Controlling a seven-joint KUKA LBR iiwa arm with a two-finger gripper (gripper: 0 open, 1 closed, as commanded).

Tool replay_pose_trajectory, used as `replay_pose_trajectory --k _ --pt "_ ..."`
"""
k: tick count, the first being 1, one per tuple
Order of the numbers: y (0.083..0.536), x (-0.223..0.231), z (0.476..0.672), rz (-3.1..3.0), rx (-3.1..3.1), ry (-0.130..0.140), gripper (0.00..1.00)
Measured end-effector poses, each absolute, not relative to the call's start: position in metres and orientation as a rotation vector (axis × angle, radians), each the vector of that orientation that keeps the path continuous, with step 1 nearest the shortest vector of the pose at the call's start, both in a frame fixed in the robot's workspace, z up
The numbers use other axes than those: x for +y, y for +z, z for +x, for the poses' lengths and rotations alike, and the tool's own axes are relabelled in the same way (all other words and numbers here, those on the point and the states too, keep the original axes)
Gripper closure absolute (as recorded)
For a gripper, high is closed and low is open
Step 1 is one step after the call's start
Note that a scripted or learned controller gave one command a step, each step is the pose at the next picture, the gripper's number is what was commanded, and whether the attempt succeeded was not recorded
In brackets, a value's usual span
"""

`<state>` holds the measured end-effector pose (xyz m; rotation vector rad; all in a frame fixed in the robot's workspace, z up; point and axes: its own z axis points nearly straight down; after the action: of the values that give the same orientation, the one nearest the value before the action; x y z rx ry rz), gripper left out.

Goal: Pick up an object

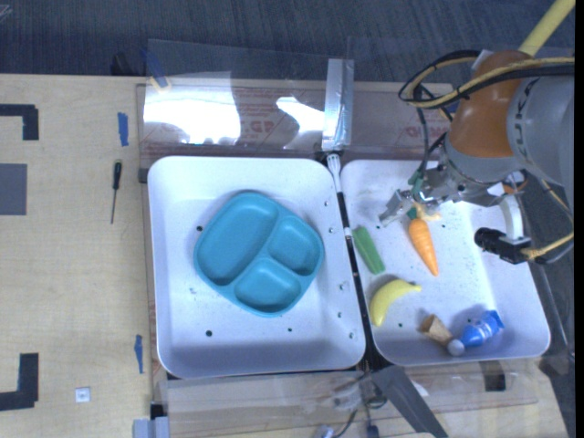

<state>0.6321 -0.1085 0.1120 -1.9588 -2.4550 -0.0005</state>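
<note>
The jaws (415,201) are seen low over the far part of the right bin (525,308), just at the green top of the carrot (422,240). The carrot is the thing nearest to them. It lies flat on the bin floor directly on the near side of the jaws, with its top touching or almost touching the finger ends and its orange point turned away from them, toward the near edge. Its long axis therefore runs almost straight away from the jaws, only a little slanted toward the arm's side.

One grey finger (395,210) is seen to stick out on the side away from the arm. The other finger is lost among the green top and the wrist parts, so it cannot be told whether the jaws are apart or together, and nothing is seen clamped between them.

A green piece (370,249) lies just beyond the carrot on the side away from the arm, and a banana (391,297) is placed nearer to the front edge. A brown piece (435,328) and a blue thing (480,330) are well apart from the jaws, at the near edge. What these two are cannot be made out. In the other bin a blue tray (259,253) is resting, far from the jaws.

It is judged that a grasp of the carrot needs a short move along its axis toward the thicker middle.
</note>
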Motion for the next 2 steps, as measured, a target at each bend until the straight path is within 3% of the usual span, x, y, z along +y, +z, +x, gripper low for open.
replay_pose_trajectory --k 1,2 --pt "0.098 -0.107 0.635 -2.235 -2.240 -0.017 0.00" --pt "0.087 -0.143 0.593 -2.147 -2.297 -0.001 0.00"
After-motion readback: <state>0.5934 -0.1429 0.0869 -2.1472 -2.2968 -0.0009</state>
